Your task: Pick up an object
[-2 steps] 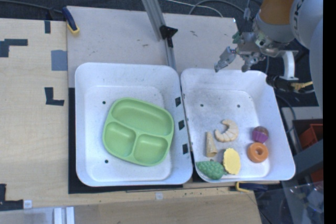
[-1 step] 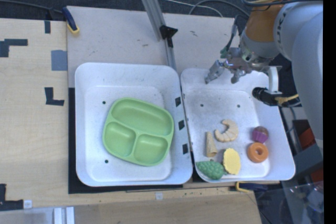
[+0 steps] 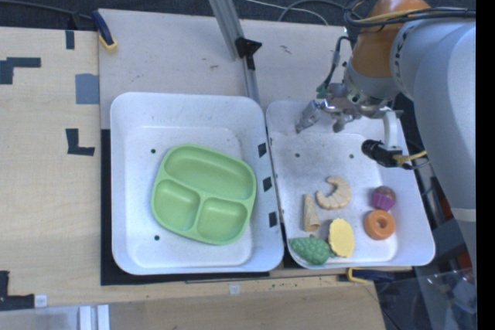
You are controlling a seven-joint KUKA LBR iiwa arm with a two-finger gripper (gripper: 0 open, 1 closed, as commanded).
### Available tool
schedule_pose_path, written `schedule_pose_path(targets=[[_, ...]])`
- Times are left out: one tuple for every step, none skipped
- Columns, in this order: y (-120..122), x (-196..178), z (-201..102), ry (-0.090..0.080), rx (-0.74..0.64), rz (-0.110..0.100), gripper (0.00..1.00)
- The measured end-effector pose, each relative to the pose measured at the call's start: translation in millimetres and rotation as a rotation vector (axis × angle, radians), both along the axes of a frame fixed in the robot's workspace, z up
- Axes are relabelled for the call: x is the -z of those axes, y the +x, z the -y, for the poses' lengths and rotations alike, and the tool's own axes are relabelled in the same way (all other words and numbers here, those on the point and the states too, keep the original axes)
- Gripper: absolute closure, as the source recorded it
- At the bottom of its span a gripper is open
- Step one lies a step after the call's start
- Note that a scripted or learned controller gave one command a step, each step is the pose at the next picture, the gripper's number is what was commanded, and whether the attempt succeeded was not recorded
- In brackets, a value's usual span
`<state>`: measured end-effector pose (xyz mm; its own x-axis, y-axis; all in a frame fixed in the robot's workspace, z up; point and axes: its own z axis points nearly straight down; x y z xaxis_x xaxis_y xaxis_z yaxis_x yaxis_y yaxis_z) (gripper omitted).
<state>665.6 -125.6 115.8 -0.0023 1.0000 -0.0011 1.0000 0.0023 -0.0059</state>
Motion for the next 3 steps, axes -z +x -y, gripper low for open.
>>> schedule_pose_path(targets=[[1,-14,-1,0.0,-0.002,0.004,1.0],[7,-58,1,0.001,0.001,0.008,1.0],[12,-121,4,0.0,0.001,0.012,1.0]])
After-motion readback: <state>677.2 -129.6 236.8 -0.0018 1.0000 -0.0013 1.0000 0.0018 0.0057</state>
